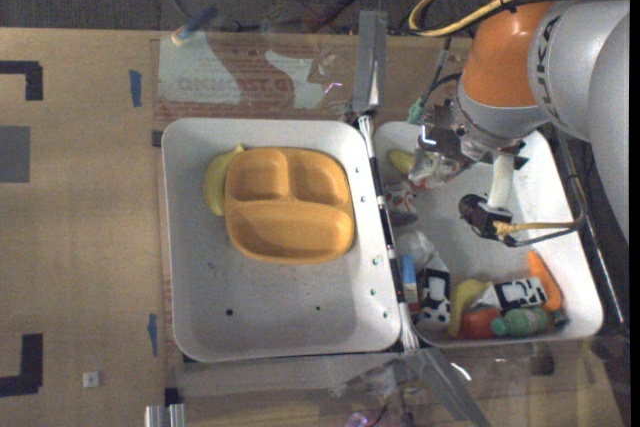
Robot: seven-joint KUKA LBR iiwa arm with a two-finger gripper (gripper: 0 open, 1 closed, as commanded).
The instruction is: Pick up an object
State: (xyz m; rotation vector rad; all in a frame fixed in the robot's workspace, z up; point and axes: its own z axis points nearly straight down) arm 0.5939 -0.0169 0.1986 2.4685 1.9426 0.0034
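Gripper point(436, 165) over right bin's point(575, 260) upper left; toys point(500, 310) lie below along near wall. Grip state: cannot tell.

Blue tape strips point(134, 87) and black corner marks point(24, 80) sit on the bench point(80, 245) at frame left.

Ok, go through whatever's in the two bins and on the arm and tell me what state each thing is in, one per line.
Orange divided tray: lying flat, right way up, in the left bin.
Yellow item: partly tucked under the tray's left edge.
Gripper: low over the right bin, near its top left corner; finger state unclear.
Small toys: heaped along the right bin's near edge.
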